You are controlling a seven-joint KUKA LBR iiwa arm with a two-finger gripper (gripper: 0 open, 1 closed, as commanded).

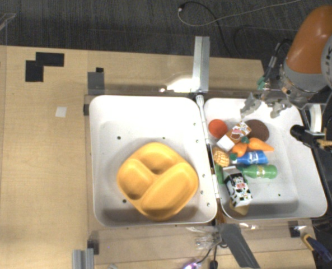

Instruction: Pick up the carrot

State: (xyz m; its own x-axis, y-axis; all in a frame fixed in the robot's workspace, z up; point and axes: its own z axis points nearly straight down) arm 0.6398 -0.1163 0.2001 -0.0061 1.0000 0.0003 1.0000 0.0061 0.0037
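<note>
The carrot [256, 145] is orange and lies in the right bin [300, 178], among a cluster of toy foods, pointing right. My gripper [262, 105] hangs above the bin's far edge, up and slightly right of the carrot, clear of it. Its two grey fingers [248, 105] are spread apart with nothing between them. A brown round piece [259, 129] sits just behind the carrot, between it and the gripper.
Around the carrot lie a red ball [217, 128], a blue bottle [251, 159], a green bottle [259, 172], a cow-patterned carton [239, 189] and a waffle piece [221, 158]. The left bin [107, 128] holds a yellow divided dish [157, 180].
</note>
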